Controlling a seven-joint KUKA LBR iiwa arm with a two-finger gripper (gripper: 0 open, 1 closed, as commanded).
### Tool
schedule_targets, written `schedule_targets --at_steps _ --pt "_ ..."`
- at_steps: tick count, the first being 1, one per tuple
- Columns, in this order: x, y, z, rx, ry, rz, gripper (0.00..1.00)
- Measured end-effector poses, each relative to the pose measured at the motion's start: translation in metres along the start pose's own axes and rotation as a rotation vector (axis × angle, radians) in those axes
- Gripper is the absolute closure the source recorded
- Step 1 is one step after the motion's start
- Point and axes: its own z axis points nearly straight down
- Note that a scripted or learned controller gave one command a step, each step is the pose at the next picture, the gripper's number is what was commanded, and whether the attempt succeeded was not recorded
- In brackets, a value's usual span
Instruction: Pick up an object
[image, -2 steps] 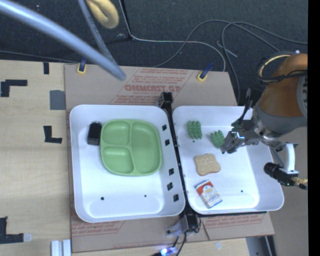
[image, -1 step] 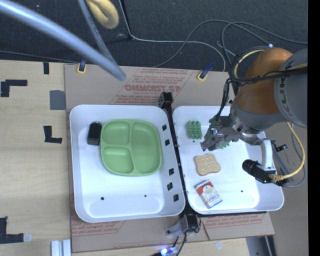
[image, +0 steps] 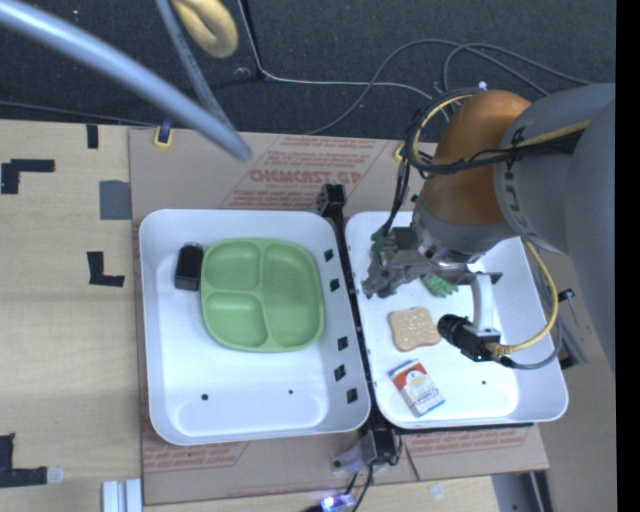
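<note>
My gripper (image: 383, 272) hangs low over the upper left part of the right bin (image: 520, 400), close to the divider between the bins. A tan toast slice (image: 413, 327) lies just below and right of it. A small red, white and blue packet (image: 416, 387) rests nearer the front of that bin. A green item (image: 439, 286) peeks out from under the wrist, mostly hidden by the arm. The left bin (image: 250, 405) holds a green divided plate (image: 263, 294) and a small black block (image: 189, 267) beside the plate's left edge.
The arm's orange band and grey body cover the upper right of the right bin. Cables run over the cardboard behind the bins. A grey bar crosses the top left corner of the view.
</note>
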Motion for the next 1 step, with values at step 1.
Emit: schedule_targets --at_steps 1 --pt "0.049 0.0008 0.0065 0.001 0.0 0.001 1.0"
